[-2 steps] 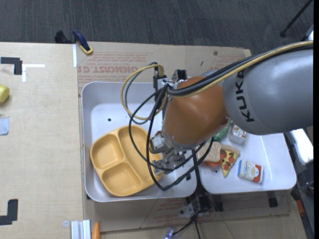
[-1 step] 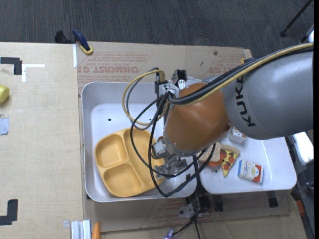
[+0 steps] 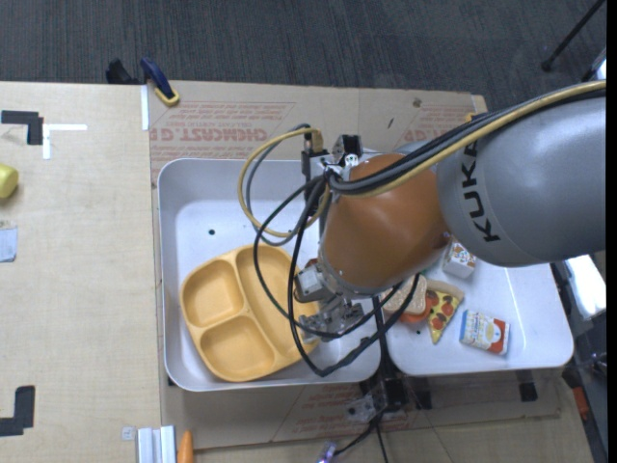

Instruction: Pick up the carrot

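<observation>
I see the arm (image 3: 501, 181) reaching in from the right, its orange band (image 3: 381, 225) over the seam between the two bins. The end effector (image 3: 328, 316) hangs low over the left bin (image 3: 193, 186), at the right edge of the yellow divided tray (image 3: 227, 316); cables block it, can't tell its state. Can't make out the carrot. Right bin (image 3: 540, 350) has a pizza slice (image 3: 442, 312) and two small cartons (image 3: 482, 333).
</observation>
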You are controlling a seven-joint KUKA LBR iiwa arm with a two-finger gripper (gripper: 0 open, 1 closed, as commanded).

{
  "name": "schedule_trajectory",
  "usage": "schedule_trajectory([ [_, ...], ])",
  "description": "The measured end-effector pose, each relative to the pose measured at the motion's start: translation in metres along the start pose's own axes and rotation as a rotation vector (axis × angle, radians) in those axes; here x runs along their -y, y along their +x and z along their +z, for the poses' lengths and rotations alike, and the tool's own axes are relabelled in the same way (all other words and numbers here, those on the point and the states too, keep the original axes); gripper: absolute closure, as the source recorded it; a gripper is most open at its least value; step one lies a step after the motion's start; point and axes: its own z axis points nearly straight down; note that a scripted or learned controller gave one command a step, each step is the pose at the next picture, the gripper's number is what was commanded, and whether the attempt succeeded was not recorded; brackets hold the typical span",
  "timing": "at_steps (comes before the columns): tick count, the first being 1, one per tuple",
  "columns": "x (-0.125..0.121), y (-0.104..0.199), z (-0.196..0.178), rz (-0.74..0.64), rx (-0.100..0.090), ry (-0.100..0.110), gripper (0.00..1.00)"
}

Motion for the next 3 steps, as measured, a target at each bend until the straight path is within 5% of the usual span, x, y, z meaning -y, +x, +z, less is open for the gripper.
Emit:
schedule_trajectory([
  [1, 0.003, 0.001, -0.008, 0.008, 0.003, 0.005, 1.0],
  [2, 0.015, -0.003, 0.024, 0.209, -0.018, -0.018, 1.0],
  [3, 0.006, -0.01, 0.019, -0.079, -0.013, 0.003, 1.0],
])
